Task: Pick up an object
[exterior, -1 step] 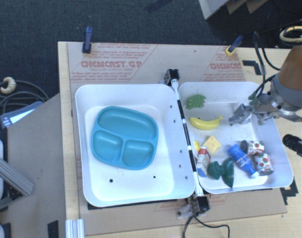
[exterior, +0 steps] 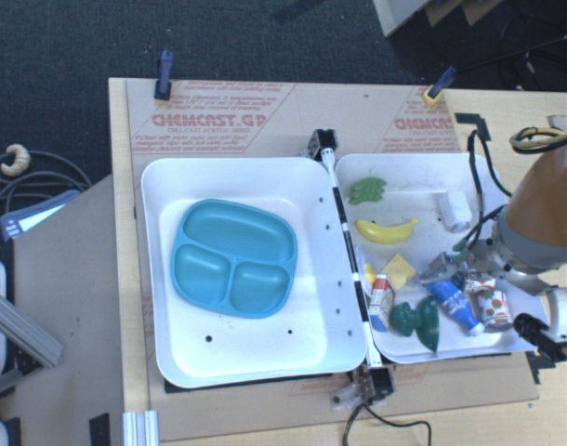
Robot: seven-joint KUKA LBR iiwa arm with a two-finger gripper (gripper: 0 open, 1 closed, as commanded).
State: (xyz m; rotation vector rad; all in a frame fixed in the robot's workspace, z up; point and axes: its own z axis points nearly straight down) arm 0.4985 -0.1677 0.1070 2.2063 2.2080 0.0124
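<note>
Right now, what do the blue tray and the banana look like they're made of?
The blue tray looks like moulded plastic: one even colour, rounded compartments, a soft sheen. The banana looks like a plastic toy too: flat, bright yellow with no spots, though it is too small to be sure. Both lie in white bins that look like smooth, glossy plastic.

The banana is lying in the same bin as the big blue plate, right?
Not quite. The banana is in the right bin, next to a green leafy toy. The blue plate sits alone in the left bin, as the camera view shows.
</note>
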